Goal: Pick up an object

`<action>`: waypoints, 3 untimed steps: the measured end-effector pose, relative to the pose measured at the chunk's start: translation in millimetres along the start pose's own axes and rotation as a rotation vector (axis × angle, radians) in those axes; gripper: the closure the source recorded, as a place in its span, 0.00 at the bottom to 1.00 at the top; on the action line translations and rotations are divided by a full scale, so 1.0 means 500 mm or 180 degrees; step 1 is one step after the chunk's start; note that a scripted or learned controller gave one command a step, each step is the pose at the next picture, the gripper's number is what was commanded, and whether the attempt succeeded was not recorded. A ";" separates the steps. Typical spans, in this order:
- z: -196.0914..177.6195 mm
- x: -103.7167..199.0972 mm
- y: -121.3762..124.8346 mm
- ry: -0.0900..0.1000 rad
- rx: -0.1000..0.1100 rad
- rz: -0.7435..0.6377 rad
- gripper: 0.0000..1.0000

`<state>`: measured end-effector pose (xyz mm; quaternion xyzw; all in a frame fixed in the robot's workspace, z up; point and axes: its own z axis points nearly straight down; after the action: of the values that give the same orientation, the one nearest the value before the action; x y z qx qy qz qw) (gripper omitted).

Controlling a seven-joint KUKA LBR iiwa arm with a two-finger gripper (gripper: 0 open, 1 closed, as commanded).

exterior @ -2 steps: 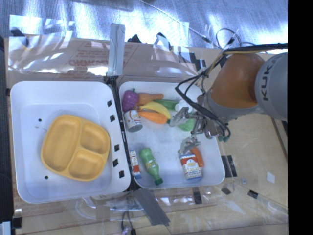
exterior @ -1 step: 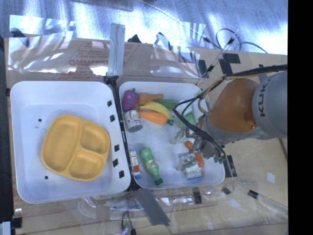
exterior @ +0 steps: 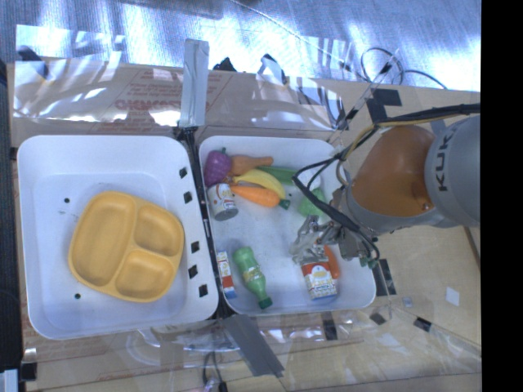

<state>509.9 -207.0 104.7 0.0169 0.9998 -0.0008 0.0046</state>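
Observation:
My gripper (exterior: 312, 243) hangs low over the right bin (exterior: 270, 288), just above a small carton with a red and white label (exterior: 320, 279). The grey arm with its orange band (exterior: 392, 178) reaches in from the right. Toy food lies in this bin: a green bottle (exterior: 251, 274), a small can (exterior: 222, 201), a purple bunch of grapes (exterior: 216, 167), a carrot (exterior: 256, 193), a banana (exterior: 265, 179) and a green piece (exterior: 309, 202) partly under the cables. A thin red and white pack (exterior: 223, 273) lies along the bin's left wall.
The left bin (exterior: 49, 170) holds a yellow divided plate (exterior: 125, 245). Black cables (exterior: 319, 188) loop from the wrist over the right bin's back half. Cardboard and foil wrap the bins' far side.

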 end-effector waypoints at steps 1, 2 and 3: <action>0.000 0.000 0.001 0.0001 0.0000 -0.0001 0.00; -0.021 -0.005 0.003 -0.0013 0.0002 -0.0025 1.00; 0.025 -0.146 0.012 0.0019 -0.0005 0.0174 1.00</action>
<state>583.3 -203.5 92.9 0.0442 0.9990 0.0001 0.0017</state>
